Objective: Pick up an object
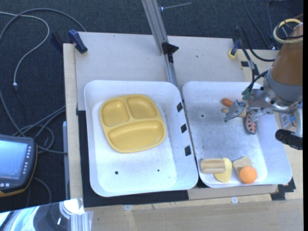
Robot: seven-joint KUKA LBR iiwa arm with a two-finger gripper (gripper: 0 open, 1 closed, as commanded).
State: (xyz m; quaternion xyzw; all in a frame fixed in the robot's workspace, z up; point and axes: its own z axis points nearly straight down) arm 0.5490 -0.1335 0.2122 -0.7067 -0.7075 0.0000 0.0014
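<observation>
The gripper (234, 111) hung over the right bin (211, 138), finger spread impossible to tell, beside a small orange piece (227, 102), while toy foods (229, 169) crowded its near edge and bare floor lay open between.

grey arm (284, 88) with orange band, metal jaws

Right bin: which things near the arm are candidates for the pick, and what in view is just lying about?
Candidates, all in the right bin:
small orange piece by the gripper
bun-like piece
yellow piece
tan block
orange ball

Lying about:
yellow divided plate in the left bin
blue clamps
handheld screen
</observation>
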